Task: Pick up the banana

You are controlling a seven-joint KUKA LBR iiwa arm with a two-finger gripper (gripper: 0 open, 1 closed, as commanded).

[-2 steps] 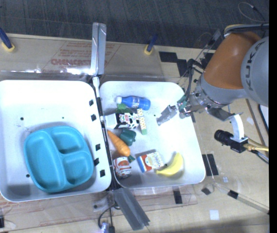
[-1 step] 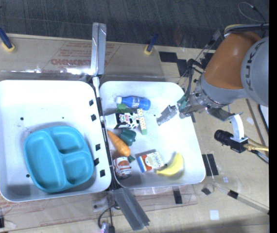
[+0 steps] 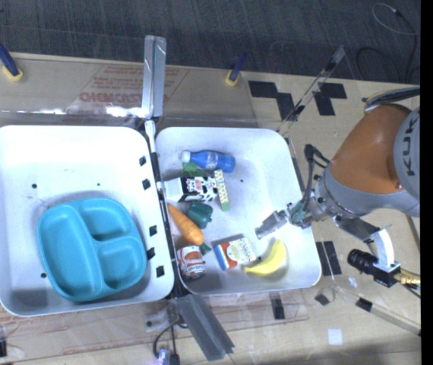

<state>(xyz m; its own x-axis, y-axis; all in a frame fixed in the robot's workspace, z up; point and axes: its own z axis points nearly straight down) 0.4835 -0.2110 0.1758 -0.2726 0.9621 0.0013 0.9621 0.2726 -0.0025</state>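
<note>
Below fingers (image 3: 272,223): banana (image 3: 270,259), near, apart.

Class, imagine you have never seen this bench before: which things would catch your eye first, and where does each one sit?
The big blue divided tray stands out, lying in the left bin. Next comes the orange band of the arm at the right, with its gripper just above the yellow banana in the near right corner of the right bin. An orange carrot lies by that bin's left wall.

Grey arm (image 3: 368,196), orange band, black lettering
</note>
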